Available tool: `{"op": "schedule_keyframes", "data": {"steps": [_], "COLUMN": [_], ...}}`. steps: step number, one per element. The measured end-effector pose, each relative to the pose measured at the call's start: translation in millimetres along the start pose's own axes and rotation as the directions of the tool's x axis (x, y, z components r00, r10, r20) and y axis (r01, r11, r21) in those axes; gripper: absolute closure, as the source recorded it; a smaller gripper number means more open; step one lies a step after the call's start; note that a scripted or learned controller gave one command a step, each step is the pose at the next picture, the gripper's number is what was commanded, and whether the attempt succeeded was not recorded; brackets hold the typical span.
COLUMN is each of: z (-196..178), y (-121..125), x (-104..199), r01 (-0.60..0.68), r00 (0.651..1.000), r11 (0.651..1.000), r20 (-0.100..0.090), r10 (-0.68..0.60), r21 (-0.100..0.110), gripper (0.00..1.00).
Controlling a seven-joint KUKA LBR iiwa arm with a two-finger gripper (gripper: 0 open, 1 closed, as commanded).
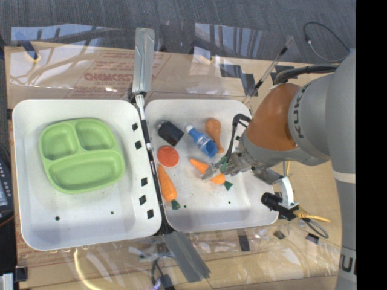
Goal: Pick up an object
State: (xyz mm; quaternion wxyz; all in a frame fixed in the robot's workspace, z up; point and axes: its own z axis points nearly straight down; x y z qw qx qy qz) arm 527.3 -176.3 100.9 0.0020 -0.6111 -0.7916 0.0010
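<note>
My gripper reaches down into the right bin from the right, its tip low among small orange carrots near the bin's middle right. A blue bottle lies just up and left of it. A brown oval piece sits beside the bottle. Further left are a black block, a red disc and a long carrot with a green top. The arm's orange band hangs over the bin's right rim.
The left bin holds a green divided plate. A taped divider with black clips runs between the bins. Cables and a black fitting lie off the right bin's lower right corner.
</note>
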Motion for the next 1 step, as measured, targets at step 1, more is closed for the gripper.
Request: {"op": "schedule_keyframes", "data": {"steps": [1], "z": [-102.4], "y": [64.8], "x": [0.9], "r01": [-0.083], "r00": [0.997], "r11": [0.997], "r20": [0.002], "r10": [0.083], "r21": [-0.005], "gripper": [1.0]}}
